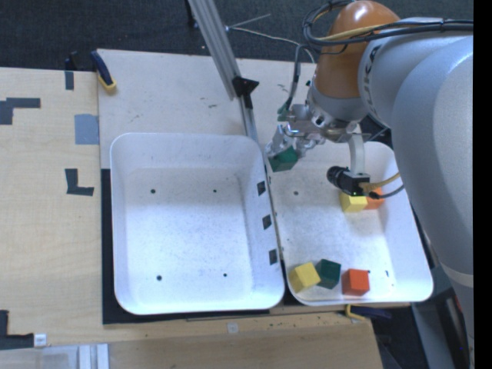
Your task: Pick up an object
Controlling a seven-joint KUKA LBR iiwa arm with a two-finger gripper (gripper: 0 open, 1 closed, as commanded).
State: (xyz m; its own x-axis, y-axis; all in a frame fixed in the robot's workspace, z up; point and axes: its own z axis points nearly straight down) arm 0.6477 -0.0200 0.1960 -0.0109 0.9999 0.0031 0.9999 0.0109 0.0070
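Left bin (184, 298): a shallow white tray with nothing for the task lying in it. A grey rail (219, 48) slants down from the top of the view toward the wall the two bins share.

At that shared wall, near its far end, the gripper (288, 148) hangs above the left edge of the right bin (400, 283). A dark green block (284, 159) sits between its fingertips, and the fingers appear closed on it. The block looks clear of the bin floor, though the slanting view makes that hard to confirm.

Further right in the same bin: a yellow block (353, 201) with an orange piece (373, 201) touching it, close under a black fitting on the arm. Along the near wall lie a second yellow block (304, 275), a green block (329, 272) and an orange block (355, 281), packed side by side.

Assessment: the pick seems to be in its lift stage. The grip looks to fall near the block's top edge, so a slip is possible. Recommended: keep the fingers closed, rise straight up without sideways swing, and stay off the dividing wall and the rail just beside the wrist.
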